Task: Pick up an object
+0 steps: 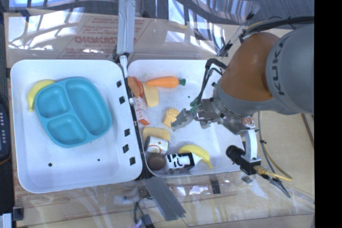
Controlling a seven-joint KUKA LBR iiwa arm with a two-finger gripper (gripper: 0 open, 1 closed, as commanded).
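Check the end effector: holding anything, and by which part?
Cannot be told. The end effector sits beside the yellow block in the right bin; no object shows in its grasp.

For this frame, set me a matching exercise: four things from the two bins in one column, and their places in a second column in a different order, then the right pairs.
Things:
1. blue divided plate
2. carrot
3. yellow banana
4. gripper

Places:
A. near the front edge of the right bin
B. over the middle of the right bin
C. in the left bin
D. near the back of the right bin, lying sideways

Pairs: 1-C, 2-D, 3-A, 4-B
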